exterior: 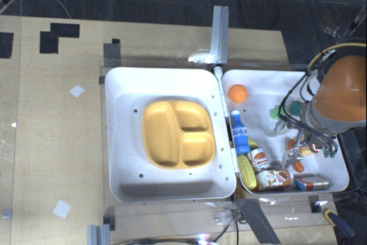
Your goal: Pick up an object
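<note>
Pincer (pixel 298 152) hanging low over the clutter in my right bin (pixel 264 86); I cannot tell its state.

Nearest pick looks like the small carton (pixel 274 179) just beside it: probably light, stiff, flat-sided, so I'd pinch across its narrow faces. The blue bottle (pixel 238 133) by the divider looks slippery and round.

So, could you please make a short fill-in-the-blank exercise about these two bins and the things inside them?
1. The yellow divided tray lies in the ____ bin of the view.
2. The ball near the far wall of the right bin has the colour ____.
3. The bottle lying along that bin's left wall is ____ with a white cap.
4. The corn cob lies at the ____ corner of the right bin.

Missing words: left; orange; blue; near left
</note>
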You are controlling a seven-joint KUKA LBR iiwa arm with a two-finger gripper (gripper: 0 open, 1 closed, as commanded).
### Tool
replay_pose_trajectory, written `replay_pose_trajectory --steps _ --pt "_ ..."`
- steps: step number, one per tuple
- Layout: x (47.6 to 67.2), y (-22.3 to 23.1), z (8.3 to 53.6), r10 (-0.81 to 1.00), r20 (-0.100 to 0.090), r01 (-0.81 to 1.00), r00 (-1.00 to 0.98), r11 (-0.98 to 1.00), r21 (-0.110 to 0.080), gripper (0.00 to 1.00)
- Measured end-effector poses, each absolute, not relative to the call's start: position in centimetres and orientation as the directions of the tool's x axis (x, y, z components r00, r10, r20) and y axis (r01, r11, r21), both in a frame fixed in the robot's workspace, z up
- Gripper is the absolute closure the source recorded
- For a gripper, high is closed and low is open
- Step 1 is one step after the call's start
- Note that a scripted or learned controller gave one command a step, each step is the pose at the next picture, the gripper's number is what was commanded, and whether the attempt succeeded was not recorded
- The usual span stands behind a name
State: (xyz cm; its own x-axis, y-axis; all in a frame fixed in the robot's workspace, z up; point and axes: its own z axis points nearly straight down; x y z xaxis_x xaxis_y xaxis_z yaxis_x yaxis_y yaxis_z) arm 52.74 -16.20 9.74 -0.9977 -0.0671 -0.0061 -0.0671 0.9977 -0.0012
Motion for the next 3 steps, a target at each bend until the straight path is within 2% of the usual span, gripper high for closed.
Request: replay_pose_trajectory --steps 1,2,3 --pt "50.5 -20.6 13.6 0.417 -0.009 0.417 -0.909 0.909 0.001 0.00" --pt "59.1 -17.9 13.2 0.760 -0.006 0.760 -0.650 0.650 0.006 0.00" --pt "66.2 -16.6 9.3 0.881 -0.005 0.881 -0.474 0.474 0.007 0.00"
